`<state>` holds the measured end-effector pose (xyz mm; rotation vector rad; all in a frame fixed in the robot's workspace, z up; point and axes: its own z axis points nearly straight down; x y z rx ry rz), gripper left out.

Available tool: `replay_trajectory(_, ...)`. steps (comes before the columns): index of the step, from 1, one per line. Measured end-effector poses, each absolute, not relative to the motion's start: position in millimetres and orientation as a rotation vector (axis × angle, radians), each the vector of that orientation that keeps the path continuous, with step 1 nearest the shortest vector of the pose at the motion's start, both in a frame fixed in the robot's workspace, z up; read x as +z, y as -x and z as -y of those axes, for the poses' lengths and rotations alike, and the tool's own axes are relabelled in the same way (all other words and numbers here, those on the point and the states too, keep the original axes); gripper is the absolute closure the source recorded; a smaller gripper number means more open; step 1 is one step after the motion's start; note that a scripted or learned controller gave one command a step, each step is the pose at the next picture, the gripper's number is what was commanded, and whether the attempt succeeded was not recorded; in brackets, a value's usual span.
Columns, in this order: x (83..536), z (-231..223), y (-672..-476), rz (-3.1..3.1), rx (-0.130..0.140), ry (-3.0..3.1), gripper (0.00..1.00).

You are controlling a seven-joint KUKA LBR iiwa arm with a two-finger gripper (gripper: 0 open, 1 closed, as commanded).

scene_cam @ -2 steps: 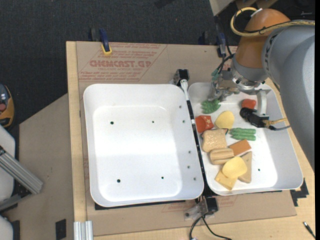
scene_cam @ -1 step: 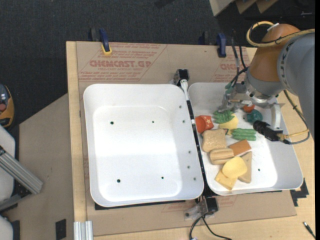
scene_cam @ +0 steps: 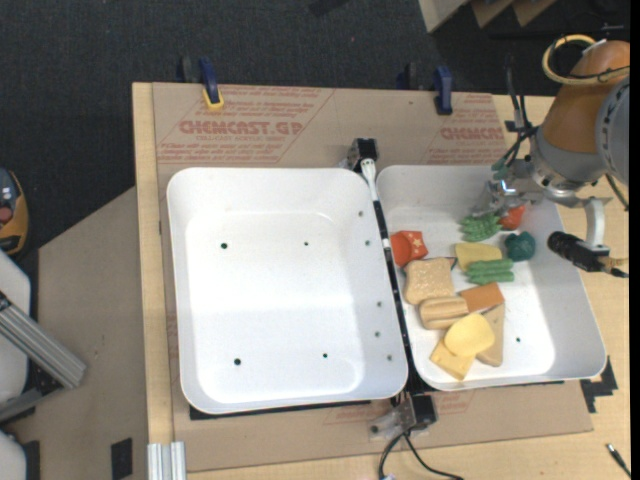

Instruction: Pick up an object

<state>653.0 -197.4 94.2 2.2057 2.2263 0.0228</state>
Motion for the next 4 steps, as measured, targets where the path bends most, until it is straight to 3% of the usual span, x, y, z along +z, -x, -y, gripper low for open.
replay_trajectory(1,182.9,189.2,-635.9,-2.216,0.009,-2.211,1.0)
replay_trajectory(2,90.5,224.0,-606.4,-2.219,0.006,-2.225,1.0)
replay_trajectory(3,159.4,151.4,-671.7,-2.226,0.014,-2.204,1.0)
replay_trajectory(4,118.5,164.6,-608.5,-2.224,-0.008,-2.229,1.0)
